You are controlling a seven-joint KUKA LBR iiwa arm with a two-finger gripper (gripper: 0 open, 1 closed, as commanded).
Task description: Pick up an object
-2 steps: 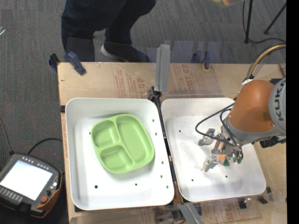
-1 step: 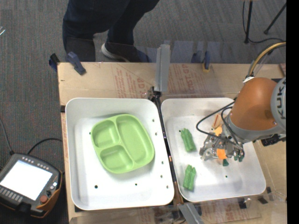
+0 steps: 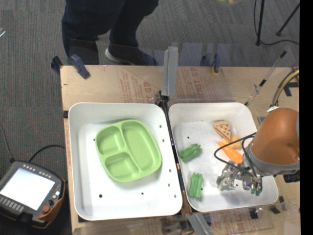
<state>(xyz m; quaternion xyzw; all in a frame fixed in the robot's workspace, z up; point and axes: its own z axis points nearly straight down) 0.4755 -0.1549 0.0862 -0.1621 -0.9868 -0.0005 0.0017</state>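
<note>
Down in the right bin (image 3: 244, 112), the gripper (image 3: 238, 179) hung low over the floor near the front-right corner, w/ the orange wrist band (image 3: 277, 137) bulking above it and hiding part of the bin. Its metal parts were a tangle from this angle, so I couldn't tell whether the fingers were spread or closed, and nothing was visibly between them.

Candidates all sat in that bin. An orange carrot-like piece (image 3: 230, 152) lay just left of the wrist, its far end hidden under the arm. A tan wedge w/ dots (image 3: 222, 129) sat behind it, touching or nearly so. Two green ribbed pieces, prob. toy bean pods: one (image 3: 190, 152) mid-bin toward the divider, the other (image 3: 196, 185) nearer the front wall, just left of the gripper.

The left bin (image 3: 78, 131) held a green divided plate (image 3: 128, 150), three compartments, lying flat.

Judgement: the front green pod looked like the closest target. Likely light plastic, stiff, a bit slick; ribs should help friction. Best taken across its narrow width at mid-length, fingers straddling the long axis. It lay close to the bin's front wall, so approach room on that side seemed tight. The plate would be a poor pick: broad, flat, no edge to pinch from above.

The counter (image 3: 117, 82) showed as cardboard-brown sheet behind the bins.
</note>
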